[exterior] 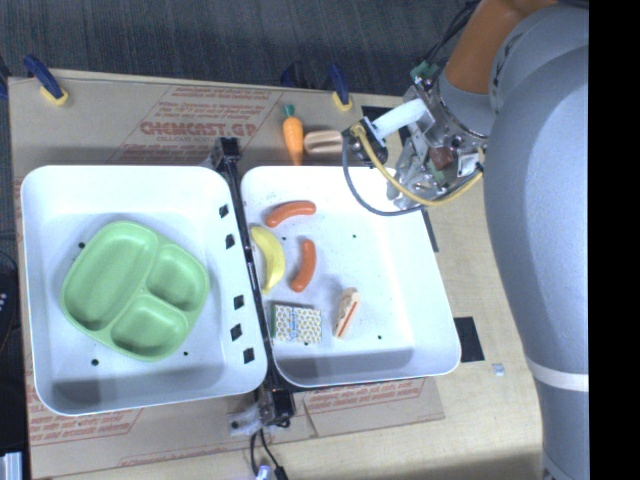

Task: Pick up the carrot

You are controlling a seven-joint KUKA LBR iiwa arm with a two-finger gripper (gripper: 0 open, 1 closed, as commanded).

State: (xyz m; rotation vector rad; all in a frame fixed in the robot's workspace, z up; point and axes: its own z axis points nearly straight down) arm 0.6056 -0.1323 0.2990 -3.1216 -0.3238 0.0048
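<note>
My gripper (418, 171) hangs over the far right corner of the right bin (425, 298), wrapped in loops of yellow and dark cable. The cable and the wrist housing hide its tip, so I can't make out whether it is spread or pressed together, and nothing shows in its grasp.

The carrot (292, 138) is not inside the right bin. It lies on the printed cardboard sheet (190, 118) just past the bin's far rim, near the far left corner, with its green top pointing away from the bin. A tan bun-like piece (322, 144) lies just beside it, on the side nearer my gripper, so it sits between the carrot and me. A blue clamp (340, 88) stands a little further beyond the bin's far rim.

Inside the right bin, toward its left wall, are a reddish sausage (290, 211) near the far rim, then a banana (268, 256) with a second sausage (304, 264) just beside it. Nearer the front rim sit a checkered packet (297, 324) and a small sandwich piece (346, 313). All of these lie apart from the carrot, on the other side of the bin's rim.

Touching the right bin's left wall is the left bin (40, 368), which holds a green divided plate (135, 288). My grey arm (540, 218) comes in over the tabletop (490, 408) to the right of the right bin.
</note>
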